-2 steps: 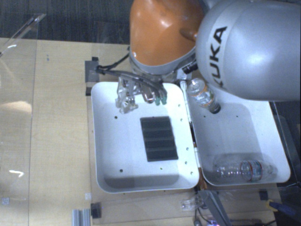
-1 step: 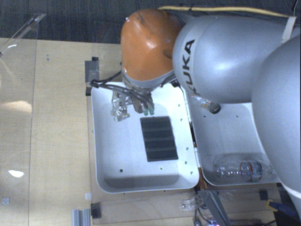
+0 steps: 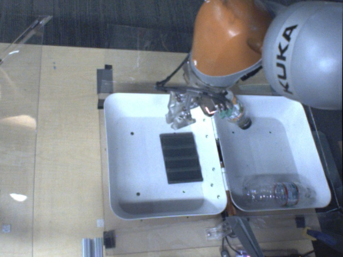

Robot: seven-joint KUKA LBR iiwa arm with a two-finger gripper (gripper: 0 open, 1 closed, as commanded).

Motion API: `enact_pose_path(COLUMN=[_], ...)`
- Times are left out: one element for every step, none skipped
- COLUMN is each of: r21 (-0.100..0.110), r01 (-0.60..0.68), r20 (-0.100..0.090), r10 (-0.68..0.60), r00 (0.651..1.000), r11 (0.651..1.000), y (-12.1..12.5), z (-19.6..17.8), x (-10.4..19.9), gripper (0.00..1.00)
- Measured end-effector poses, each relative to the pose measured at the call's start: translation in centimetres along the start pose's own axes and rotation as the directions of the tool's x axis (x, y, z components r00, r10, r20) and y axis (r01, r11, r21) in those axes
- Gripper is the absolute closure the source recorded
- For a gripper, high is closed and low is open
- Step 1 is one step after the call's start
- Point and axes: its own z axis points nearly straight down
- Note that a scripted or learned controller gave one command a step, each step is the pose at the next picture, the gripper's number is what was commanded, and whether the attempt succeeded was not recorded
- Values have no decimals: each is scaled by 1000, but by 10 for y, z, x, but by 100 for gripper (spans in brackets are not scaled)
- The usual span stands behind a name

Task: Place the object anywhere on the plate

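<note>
Gripper (image 3: 180,113) sits over the far edge of the left bin (image 3: 123,159), metal fingers pointing down toward the bin floor. Can't tell the finger gap; the linkage is a blur of bright metal at this angle, and nothing is visible between the tips.

Above it: orange band (image 3: 228,31) directly over the wrist, big grey KUKA link (image 3: 308,47) coming in from the upper right. Arm is close to vertical over the divider between the bins, wrist tilted slightly toward the left bin. Small cable/connector cluster (image 3: 233,114) hangs off the wrist on the right-bin side.

Dark ribbed rectangular plate (image 3: 181,157) lies flat mid-floor in the left bin, just below the gripper in view, not touching it.

Clear plastic bottle (image 3: 270,191) lies on its side in the right bin (image 3: 300,122), against the near wall. Well apart from the fingers, across the divider and toward the near-right corner. Also apart from the plate.
</note>
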Motion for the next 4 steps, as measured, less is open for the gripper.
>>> enact_pose_path(r21=[1,-3,-4,-1], r01=[138,359,359,356], r20=[-1,-3,-3,6], r10=[-138,-359,-359,-356], r00=[990,933,933,934], r11=[990,933,933,934], y=[-75,-45,-45,-44], z=[17,104,104,91], x=[21,-2,-2,-5], gripper=[100,100,0,100])
